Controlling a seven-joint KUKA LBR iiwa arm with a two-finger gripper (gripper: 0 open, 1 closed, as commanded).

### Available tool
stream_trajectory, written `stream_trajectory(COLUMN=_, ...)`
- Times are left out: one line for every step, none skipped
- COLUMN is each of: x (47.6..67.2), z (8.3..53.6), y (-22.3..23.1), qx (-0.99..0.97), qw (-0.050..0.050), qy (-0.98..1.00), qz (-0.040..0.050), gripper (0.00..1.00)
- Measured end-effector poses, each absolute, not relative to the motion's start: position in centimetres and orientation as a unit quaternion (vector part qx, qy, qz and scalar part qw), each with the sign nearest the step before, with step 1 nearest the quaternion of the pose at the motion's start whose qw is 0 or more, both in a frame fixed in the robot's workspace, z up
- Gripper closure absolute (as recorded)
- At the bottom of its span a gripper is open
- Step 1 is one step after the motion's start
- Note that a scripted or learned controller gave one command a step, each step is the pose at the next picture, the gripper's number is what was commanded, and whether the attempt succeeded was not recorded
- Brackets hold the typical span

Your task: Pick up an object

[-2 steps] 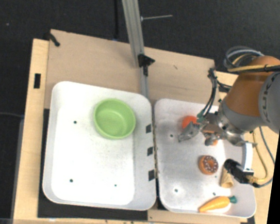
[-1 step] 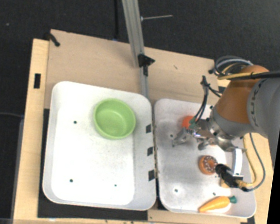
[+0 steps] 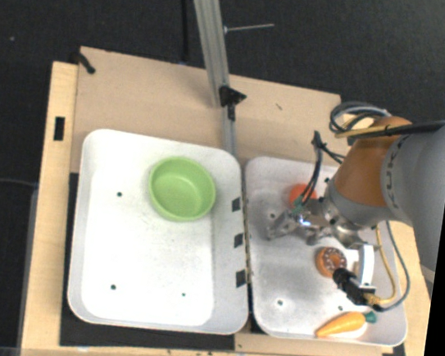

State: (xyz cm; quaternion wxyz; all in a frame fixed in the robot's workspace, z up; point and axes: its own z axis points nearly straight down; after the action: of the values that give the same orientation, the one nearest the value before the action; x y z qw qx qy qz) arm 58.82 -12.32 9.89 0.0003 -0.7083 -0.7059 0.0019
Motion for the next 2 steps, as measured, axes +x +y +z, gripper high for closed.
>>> stream_trajectory(x=59.0, z=11.2, y=-12.3, qx=-0.711, qw=-0.001, qy=-0.704, qz=-0.0012, gripper=1.0)
stream_trajectory(x=59.1, z=17.5, y=-13.1, qx=-0.711, qw=-0.003, qy=-0.704, qz=-0.0021, gripper=1.0)
